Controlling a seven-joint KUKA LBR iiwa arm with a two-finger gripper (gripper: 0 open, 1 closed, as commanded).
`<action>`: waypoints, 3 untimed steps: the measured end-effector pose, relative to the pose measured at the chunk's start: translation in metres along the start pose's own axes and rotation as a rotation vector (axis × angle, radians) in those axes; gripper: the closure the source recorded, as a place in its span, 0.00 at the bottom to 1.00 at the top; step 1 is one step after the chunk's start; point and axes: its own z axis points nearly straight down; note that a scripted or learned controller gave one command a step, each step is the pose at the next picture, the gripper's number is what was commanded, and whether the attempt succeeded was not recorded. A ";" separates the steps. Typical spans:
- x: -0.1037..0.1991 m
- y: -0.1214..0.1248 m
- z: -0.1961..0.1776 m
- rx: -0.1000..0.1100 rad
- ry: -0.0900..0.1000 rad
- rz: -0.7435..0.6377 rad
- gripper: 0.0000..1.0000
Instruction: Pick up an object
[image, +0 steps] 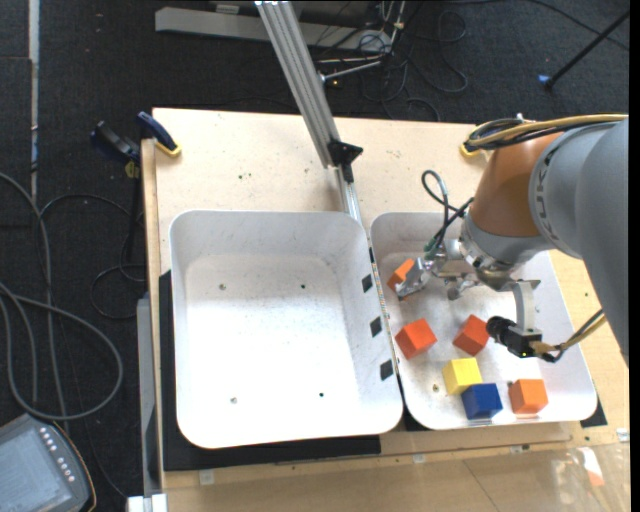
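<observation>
My gripper (433, 287) hangs low over the back left part of the right bin (570, 385), open, with nothing between its fingers. A small orange block (402, 270) lies just left of the left finger (411, 286), close to it or touching. In front of the gripper sit an orange cube (415, 337) and a red-orange cube (471, 335). Nearer the front rim are a yellow cube (462, 373), a blue cube (482, 400) and another orange cube (528, 396). The wrist hides the bin floor behind the gripper.
The left bin (270, 320) sits beside the right one, their rims meeting. A slanted metal pole (305, 85) comes down from the top to the back of that seam. A black cable connector (512, 337) dangles beside the red-orange cube.
</observation>
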 end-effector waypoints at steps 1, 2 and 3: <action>-0.001 0.002 -0.015 -0.007 -0.001 0.001 1.00; -0.008 -0.004 -0.063 -0.012 -0.002 0.003 1.00; -0.013 -0.010 -0.122 -0.014 -0.003 0.001 1.00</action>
